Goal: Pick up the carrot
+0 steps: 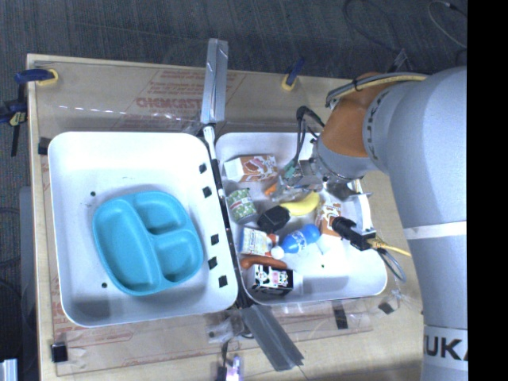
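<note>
Carrot (255, 259) is what we are seeing nearest, lying in the right bin (361, 280) beside a black box (272, 278), its long axis running roughly 9 to 3 o'clock. It is sitting apart from the gripper (295, 175), toward 7 o'clock. We are failing to tell whether that gripper is clenched or released.

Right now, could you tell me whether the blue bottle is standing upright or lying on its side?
Lying on its side. The blue bottle stretches flat across the right bin, white cap pointing left, just below the banana.
</note>
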`<state>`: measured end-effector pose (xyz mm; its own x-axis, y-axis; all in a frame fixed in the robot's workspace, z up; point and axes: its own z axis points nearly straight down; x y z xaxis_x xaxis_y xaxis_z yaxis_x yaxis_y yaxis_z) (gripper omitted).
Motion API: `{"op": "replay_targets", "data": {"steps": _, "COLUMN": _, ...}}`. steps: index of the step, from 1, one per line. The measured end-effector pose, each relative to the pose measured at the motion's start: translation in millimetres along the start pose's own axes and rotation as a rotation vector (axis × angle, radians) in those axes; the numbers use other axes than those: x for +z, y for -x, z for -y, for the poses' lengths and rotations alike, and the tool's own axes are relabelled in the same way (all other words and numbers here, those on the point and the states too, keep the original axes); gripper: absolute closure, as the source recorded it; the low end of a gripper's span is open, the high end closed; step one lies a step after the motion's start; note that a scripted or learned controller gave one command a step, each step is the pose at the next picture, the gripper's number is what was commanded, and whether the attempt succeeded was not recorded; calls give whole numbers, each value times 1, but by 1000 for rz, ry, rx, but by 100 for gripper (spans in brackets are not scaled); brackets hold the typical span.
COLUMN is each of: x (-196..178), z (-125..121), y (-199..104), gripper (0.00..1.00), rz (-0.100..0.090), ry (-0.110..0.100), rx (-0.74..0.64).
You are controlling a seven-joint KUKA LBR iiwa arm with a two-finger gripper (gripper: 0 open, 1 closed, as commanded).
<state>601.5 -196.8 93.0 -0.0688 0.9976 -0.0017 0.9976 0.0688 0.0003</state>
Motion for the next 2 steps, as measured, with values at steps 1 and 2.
{"op": "replay_targets", "data": {"steps": 1, "x": -7, "z": -22, "y": 12, "gripper": 0, "rz": -2, "ry": 0, "rx": -31}}
{"op": "replay_targets", "data": {"steps": 2, "x": 3, "z": -53, "y": -34, "gripper": 0, "rz": 3, "ry": -19, "rx": -48}}
